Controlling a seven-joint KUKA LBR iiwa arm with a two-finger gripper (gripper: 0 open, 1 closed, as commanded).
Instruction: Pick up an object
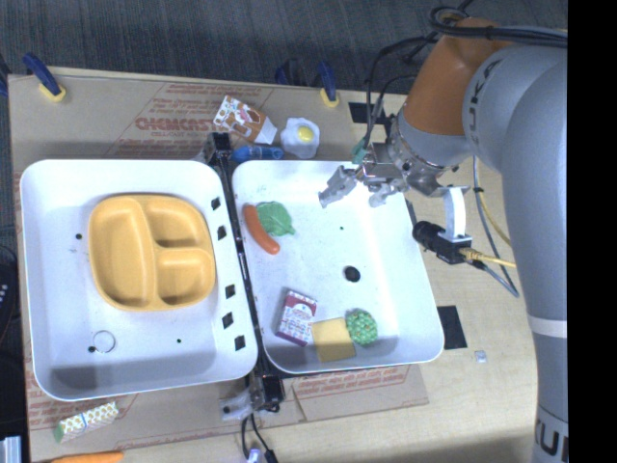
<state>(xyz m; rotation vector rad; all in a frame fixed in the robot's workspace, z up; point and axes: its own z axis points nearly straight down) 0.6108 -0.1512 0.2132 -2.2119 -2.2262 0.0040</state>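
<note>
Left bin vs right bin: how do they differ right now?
The left bin holds one large yellow divided tray; the right bin holds several small items: an orange hot dog, a green leafy piece, a red packet, and a yellow block. The gripper hangs over the right bin, not the left bin. Both are shallow, white and side by side.

Even, fairly bright overhead light, nothing harsh. Soft shadows pooling in the near corners of the left bin (58, 374) and the right bin (405, 350). Mild glare on white plastic and the yellow tray (152, 251). Slightly soft focus throughout, grainy, small print unreadable.
</note>
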